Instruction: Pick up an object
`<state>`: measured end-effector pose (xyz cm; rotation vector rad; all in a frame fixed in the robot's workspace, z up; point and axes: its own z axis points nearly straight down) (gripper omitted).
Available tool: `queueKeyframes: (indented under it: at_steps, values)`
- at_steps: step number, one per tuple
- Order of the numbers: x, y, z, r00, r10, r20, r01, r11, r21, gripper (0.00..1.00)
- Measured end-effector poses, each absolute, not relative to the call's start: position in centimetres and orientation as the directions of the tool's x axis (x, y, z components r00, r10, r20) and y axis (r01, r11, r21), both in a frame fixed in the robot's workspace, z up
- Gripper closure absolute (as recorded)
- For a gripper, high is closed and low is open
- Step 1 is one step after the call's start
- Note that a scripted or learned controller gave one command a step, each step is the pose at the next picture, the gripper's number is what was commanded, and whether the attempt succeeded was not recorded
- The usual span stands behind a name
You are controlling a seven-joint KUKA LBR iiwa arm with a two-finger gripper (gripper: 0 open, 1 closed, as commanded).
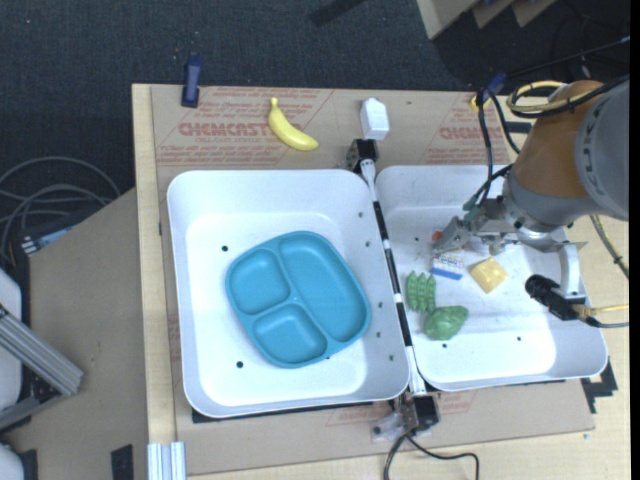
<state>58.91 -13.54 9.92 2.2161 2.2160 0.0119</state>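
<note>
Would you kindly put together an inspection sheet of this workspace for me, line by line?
Surface: brown board bench bearing two shallow white bins, the left bin and the right bin.
Job's things: in the right bin, a yellow wedge-shaped block, a green ridged piece, a green lumpy toy and a small white-and-blue item.
Clutter: blue three-compartment plate in the left bin; yellow banana, small blue item and white box on the bench.
Grippers: two-finger gripper low over the right bin; hold cannot be told.
Cables: dark cables beside the arm; grey coils on the floor.
Surroundings: dark carpet.
</note>
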Motion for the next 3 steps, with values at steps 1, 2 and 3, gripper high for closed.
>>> queueKeyframes:
  at_steps: [1, 2, 3]
  values:
    - [62.0, -10.8, 8.5, -0.001, 1.0, -0.001, 1.0, 0.001, 0.002, 0.0]
    - [62.7, -11.8, 8.5, -0.001, 1.0, -0.001, 1.0, 0.001, 0.002, 0.0]
    - [60.1, -10.5, 8.4, 0.0, 1.0, 0.001, 1.0, 0.0, -0.002, 0.0]
